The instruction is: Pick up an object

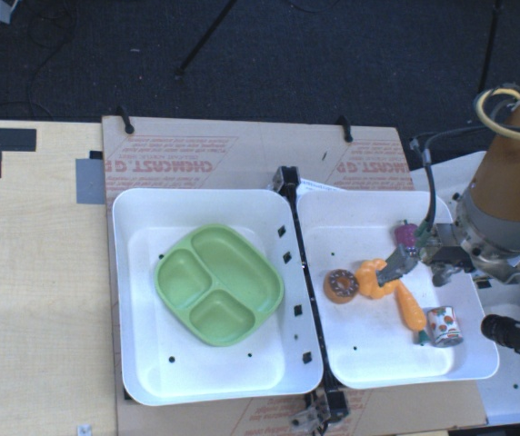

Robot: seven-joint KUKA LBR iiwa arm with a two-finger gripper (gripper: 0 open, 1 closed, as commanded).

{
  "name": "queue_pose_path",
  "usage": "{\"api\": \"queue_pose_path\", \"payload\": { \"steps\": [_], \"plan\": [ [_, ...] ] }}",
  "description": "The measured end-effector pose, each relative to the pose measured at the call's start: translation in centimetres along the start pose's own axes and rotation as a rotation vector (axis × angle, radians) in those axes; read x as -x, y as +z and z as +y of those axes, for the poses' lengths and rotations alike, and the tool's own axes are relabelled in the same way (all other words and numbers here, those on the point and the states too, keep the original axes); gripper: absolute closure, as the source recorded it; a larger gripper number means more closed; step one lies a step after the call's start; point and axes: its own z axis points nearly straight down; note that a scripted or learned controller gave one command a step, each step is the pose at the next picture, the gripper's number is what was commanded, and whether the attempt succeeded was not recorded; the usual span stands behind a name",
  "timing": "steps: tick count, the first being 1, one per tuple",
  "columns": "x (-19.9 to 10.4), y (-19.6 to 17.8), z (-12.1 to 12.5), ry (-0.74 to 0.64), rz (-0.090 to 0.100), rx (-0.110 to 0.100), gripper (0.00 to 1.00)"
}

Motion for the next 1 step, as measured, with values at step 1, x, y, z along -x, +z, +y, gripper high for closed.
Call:
{"api": "queue_pose_path", "payload": {
  "steps": [1],
  "plan": [
    [0.01, -0.53, 0.14, -0.002, -0.001, 0.01, 0.0]
  ]
}}
